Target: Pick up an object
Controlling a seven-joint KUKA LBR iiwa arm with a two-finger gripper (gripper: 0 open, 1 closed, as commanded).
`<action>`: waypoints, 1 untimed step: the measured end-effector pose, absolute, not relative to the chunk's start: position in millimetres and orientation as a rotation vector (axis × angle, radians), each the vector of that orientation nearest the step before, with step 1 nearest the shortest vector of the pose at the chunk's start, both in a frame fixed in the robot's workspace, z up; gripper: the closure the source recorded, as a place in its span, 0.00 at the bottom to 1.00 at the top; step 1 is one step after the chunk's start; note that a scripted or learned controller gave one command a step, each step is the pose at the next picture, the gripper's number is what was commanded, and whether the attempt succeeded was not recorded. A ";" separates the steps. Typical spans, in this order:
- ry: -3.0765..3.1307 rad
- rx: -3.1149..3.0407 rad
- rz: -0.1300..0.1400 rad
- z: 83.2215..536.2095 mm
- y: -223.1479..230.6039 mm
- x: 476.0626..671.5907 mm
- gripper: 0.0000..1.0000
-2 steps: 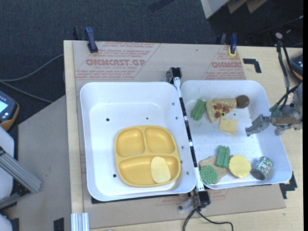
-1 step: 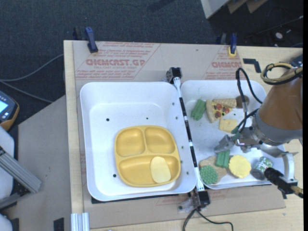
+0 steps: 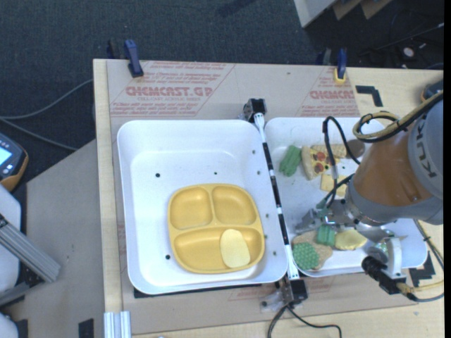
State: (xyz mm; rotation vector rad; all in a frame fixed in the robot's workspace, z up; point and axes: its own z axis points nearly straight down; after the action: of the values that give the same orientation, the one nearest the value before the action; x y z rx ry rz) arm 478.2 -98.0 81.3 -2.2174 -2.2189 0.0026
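Wooden bench (image 3: 183, 94), perhaps carpet (image 3: 63, 20) around.

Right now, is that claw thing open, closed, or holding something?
Gripper: down in the right bin among the toy food; whether it is open, closed or holding anything cannot be told from this view.

- The left bin (image 3: 141, 189) holds a divided plate (image 3: 190, 224), and an oval piece (image 3: 235, 248) lies in the plate's front compartment.
- The right bin (image 3: 282, 129) lies just beside it, with toy foods (image 3: 310, 162) at its back and more (image 3: 311, 254) at its front.
- The arm (image 3: 387, 174) reaches over the right bin.
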 end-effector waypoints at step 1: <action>-2.220 -2.232 0.003 105.7 -166.6 478.8 0.00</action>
State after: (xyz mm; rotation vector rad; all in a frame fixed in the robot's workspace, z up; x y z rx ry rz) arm 478.8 -166.6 105.7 -2.2317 -2.2196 0.0025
